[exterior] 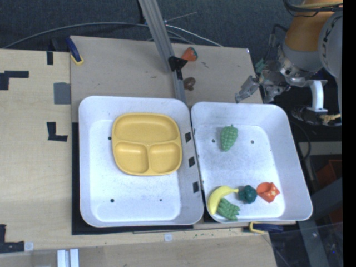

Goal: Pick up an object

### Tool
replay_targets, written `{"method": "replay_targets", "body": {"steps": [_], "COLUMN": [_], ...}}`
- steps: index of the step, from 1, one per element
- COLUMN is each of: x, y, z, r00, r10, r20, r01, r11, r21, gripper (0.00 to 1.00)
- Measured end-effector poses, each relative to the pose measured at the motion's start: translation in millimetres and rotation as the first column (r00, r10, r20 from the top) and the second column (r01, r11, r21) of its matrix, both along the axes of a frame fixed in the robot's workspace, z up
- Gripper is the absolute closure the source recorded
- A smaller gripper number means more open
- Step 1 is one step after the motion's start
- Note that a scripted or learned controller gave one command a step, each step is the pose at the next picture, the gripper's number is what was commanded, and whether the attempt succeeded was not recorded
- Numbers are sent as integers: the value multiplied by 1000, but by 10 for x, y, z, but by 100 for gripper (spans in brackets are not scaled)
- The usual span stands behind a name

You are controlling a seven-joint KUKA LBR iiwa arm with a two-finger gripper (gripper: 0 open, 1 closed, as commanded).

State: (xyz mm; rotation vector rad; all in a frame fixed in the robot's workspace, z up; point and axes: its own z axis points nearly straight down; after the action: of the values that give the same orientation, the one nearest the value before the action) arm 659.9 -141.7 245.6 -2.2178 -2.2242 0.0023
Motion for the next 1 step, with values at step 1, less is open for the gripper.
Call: {"method": "replay_targets", "body": {"steps": [1], "x": [0], "y": [-2], "z": [1], "r00": [1000], "r10": [0], "r20": [0], "r01": [0], "r11": [1000], "r21": [-1], "gripper": [0]}}
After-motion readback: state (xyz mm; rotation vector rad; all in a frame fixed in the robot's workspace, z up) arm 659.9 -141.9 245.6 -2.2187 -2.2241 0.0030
